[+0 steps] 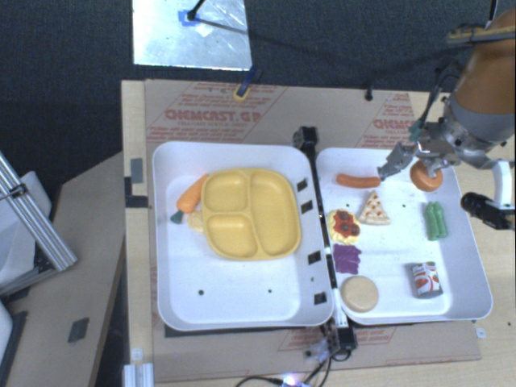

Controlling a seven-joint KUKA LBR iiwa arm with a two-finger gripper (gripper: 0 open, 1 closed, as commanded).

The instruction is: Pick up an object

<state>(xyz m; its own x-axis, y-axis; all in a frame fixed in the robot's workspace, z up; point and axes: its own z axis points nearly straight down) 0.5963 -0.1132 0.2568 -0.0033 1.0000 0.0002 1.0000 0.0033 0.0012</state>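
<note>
Reaching in from the upper right of the frame, the grey arm (pixel 484 95) with its orange band carries the gripper (pixel 415 161) low over the upper part of the right bin (pixel 468 297). Its two fingers are spread apart, one fingertip (pixel 390 168) pointing down-left toward a sausage (pixel 358 181) and the other sitting by an orange round piece (pixel 426 176), which lies just beneath the gripper; nothing can be seen clamped between the fingers. The sausage lies near the bin's upper left corner, just beside that left fingertip. Below it rests a pizza slice (pixel 374 210), and to the left of that a small round pizza (pixel 345 226) close to the divider between the bins. A purple piece (pixel 347 258) lies under the round pizza, and a tan round cookie-like disc (pixel 359 293) sits at the bin's lower left. A green vegetable (pixel 435 220) lies toward the right side, and a small red-and-white can (pixel 425 280) lies on its side below it. In the left bin (pixel 177 289), a yellow divided plate (pixel 247 213) occupies the centre, with a carrot (pixel 190 195) touching its upper left edge. Both bins rest on a cardboard sheet (pixel 210 111), and a shiny square panel (pixel 192 21) lies at the upper left of the frame.
</note>
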